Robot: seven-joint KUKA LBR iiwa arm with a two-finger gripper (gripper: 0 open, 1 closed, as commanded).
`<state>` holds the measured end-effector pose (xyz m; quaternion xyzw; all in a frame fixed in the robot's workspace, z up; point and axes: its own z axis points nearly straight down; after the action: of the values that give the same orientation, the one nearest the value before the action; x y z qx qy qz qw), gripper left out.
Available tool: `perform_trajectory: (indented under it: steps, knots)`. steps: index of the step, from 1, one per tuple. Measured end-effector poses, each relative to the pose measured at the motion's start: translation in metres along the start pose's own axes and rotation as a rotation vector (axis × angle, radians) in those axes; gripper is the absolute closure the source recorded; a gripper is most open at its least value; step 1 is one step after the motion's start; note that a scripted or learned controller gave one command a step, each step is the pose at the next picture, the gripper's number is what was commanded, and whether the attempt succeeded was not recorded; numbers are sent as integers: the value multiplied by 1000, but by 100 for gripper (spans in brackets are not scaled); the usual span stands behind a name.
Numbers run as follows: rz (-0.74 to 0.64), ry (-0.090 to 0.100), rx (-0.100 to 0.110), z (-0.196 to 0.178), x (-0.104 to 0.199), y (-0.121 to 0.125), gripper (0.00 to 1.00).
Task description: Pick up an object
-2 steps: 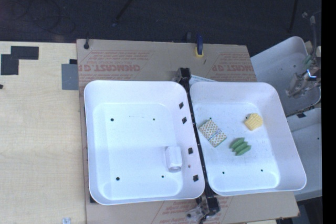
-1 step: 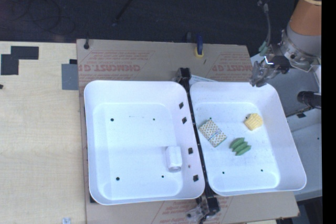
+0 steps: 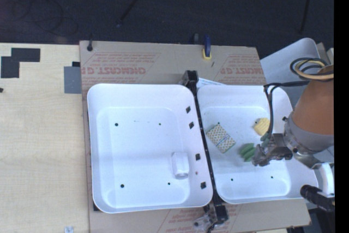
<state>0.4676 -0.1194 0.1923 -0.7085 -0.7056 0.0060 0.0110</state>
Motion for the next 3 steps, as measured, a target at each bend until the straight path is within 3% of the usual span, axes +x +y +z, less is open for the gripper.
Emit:
perform_trajectory:
  steps: [1, 2, 3]
  knots:
    - [-14, -3, -22, 5, 92, 61, 100]
    - [8, -13, -23, -37, -33, 15, 100]
    - [0, -15, -40, -217, -81, 4, 100]
